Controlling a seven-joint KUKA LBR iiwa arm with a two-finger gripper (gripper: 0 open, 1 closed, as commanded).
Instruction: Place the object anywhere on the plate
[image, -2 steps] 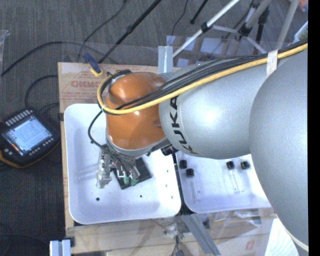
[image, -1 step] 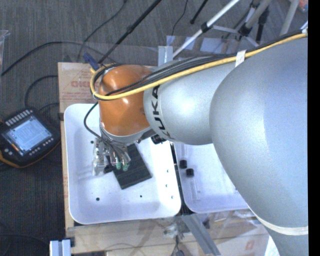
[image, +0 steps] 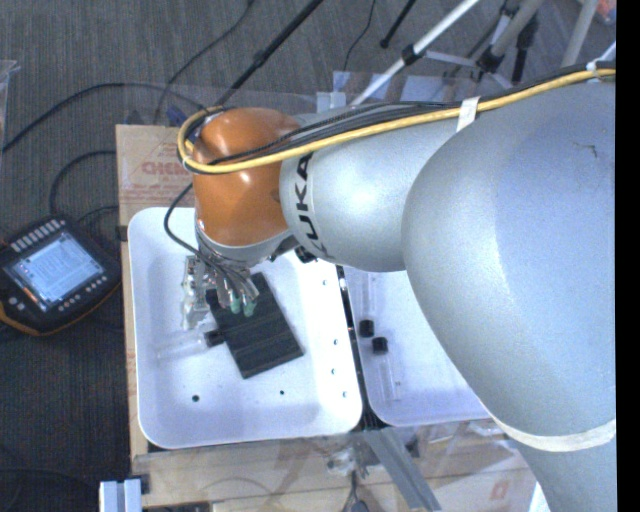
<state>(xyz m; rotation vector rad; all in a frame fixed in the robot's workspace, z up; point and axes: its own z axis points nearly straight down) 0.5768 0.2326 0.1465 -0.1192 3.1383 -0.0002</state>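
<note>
The gripper (image: 222, 292) hangs low in the left white bin (image: 160, 400); a black ridged block (image: 258, 338) lies just beside it.

The big grey arm (image: 450, 230) hangs over most of the right bin (image: 420, 400), while the left bin's (image: 170, 420) front strip stays open past the black block (image: 258, 335).

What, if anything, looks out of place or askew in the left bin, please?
The black ridged block lies askew, diagonal to the left bin's walls, right under the end effector. Nothing looks spilled or broken.
</note>
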